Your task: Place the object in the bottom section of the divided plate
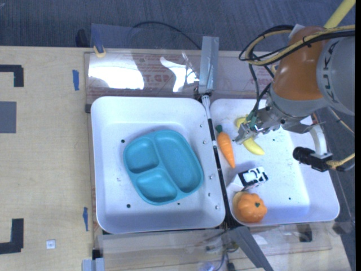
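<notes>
Arm [316, 66] reaches in, end effector [248, 130] lowered.

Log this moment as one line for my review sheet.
gripper: over banana, right bin | carrot, pumpkin, toy car: right bin | blue plate: left bin, holds nothing | placement: not done

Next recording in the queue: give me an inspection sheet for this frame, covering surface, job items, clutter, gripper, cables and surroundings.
Surface: two shallow white bins side by side, left bin and right bin, on a light wooden bench.
Job's things: blue divided plate in the left bin, all sections bare. Banana, carrot, orange pumpkin-like toy and small black-and-white toy lie in the right bin.
Clutter: nothing seen.
Gripper: gripper low over the banana in the right bin; grasp cannot be judged.
Cables: yellow and black cables loop around the wrist; black cable behind the left bin.
Surroundings: blue tape marks on the bench; dark carpet beyond.
</notes>
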{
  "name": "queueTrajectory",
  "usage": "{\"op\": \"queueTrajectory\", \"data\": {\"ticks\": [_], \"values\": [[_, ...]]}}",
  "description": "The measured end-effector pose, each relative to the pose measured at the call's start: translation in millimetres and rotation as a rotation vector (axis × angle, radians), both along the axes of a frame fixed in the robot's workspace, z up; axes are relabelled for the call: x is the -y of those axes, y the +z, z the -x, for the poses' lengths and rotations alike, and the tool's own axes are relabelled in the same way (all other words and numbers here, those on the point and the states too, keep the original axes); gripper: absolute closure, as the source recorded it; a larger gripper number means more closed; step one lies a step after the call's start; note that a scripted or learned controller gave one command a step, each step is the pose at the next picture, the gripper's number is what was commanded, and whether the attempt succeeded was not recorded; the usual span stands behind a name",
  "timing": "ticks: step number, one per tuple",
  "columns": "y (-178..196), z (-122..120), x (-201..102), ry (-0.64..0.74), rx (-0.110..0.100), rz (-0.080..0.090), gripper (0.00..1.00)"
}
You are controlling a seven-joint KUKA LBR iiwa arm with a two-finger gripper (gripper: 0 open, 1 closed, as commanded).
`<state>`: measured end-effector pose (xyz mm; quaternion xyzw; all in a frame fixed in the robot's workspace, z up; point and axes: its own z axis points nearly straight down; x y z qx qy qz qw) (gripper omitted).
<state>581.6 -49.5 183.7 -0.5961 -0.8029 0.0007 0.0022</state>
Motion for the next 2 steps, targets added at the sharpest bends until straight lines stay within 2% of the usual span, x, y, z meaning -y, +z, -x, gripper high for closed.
{"op": "queueTrajectory", "data": {"ticks": [1, 2], "values": [[57, 34, 47, 0.124, 0.012, 0.003, 1.00], [23, 27, -19, 0.144, 0.000, -0.001, 1.00]]}}
